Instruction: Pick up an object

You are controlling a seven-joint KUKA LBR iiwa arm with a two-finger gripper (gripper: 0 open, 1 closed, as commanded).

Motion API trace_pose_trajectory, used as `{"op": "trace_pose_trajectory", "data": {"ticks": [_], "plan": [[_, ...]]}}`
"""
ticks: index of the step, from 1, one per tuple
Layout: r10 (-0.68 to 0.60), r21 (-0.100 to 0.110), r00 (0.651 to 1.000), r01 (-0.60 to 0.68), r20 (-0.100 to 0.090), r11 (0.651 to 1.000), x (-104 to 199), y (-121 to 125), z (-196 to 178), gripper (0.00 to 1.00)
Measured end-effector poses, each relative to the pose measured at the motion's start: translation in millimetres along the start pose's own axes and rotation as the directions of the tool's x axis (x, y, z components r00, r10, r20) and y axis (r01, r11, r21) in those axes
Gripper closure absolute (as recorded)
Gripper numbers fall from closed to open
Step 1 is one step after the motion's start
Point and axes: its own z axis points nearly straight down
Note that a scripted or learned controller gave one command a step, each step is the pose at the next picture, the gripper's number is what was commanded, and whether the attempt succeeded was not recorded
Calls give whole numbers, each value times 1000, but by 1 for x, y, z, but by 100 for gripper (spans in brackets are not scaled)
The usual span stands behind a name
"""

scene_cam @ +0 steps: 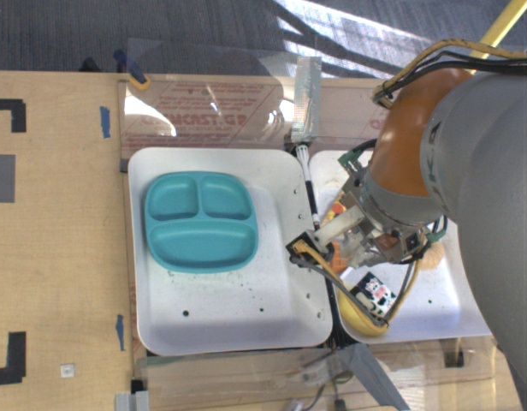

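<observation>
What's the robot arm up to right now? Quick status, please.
Gripper low over the seam between the two bins. Nothing seen in its grasp. Yellow object below it in the right bin. Teal divided plate sits untouched in the left bin.

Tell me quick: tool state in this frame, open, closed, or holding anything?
Tool: cannot be told. It hangs low over the divide between the two shallow white bins, and the grey arm with the orange band hides much of it.
</observation>
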Motion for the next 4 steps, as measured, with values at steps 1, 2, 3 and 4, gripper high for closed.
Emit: {"op": "trace_pose_trajectory", "data": {"ticks": [1, 2, 3, 4], "plan": [[236, 0, 972, -236, 3, 972, 38, -83, 29, 100], [-120, 3, 993, 120, 8, 993, 35, -78, 81, 100], [157, 0, 988, -157, 2, 988, 62, -100, 79, 100], [-184, 1, 983, 184, -5, 983, 64, -133, 161, 100]]}}
